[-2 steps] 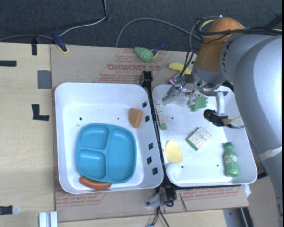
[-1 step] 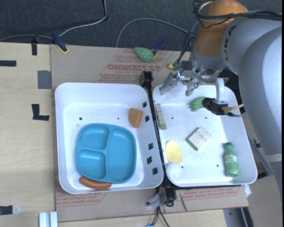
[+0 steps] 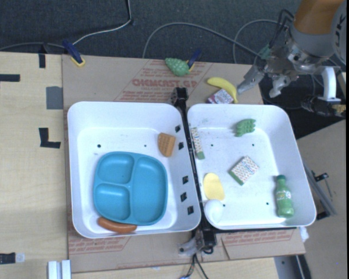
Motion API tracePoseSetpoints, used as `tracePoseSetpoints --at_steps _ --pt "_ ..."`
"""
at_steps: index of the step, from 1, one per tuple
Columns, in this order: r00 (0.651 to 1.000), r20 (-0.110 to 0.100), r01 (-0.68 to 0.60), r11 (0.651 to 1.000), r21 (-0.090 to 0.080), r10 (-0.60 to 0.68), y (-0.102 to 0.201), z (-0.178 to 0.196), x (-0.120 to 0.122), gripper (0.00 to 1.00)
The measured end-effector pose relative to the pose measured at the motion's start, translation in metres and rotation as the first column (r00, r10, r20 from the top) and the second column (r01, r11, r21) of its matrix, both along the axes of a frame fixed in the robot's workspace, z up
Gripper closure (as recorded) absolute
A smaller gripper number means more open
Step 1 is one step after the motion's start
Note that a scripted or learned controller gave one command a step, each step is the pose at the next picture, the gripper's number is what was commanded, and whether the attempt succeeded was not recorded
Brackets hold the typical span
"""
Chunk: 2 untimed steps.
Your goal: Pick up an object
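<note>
- Nearest the camera, the orange sausage (image 3: 117,225) lies in the left bin (image 3: 81,112).
- End effector (image 3: 262,85), fingers spread and empty, hangs beyond the right bin (image 3: 288,121).
- Descend squarely over the green bottle (image 3: 283,196); it may roll.

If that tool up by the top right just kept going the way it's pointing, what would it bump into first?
Probably the banana, lying on the cardboard left and below the tool; the small packet lies just beside it. Depth is hard to judge, so this is a guess.

Two white bins (image 3: 81,156), one blue plate (image 3: 131,188), one green bottle (image 3: 283,196), one banana (image 3: 223,86), one sausage (image 3: 116,226), two green toys (image 3: 244,127).
</note>
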State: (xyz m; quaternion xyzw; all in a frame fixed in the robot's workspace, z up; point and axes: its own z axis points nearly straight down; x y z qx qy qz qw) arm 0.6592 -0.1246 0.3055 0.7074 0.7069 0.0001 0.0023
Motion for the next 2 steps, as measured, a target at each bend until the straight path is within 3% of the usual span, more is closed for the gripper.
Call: tracePoseSetpoints --at_steps 1,2 --pt "1.000 -0.002 -0.003 1.000 0.003 0.003 0.007 -0.220 -0.003 0.00" --pt "1.000 -0.001 -0.001 1.000 0.002 0.001 0.005 -0.219 -0.082 0.00"
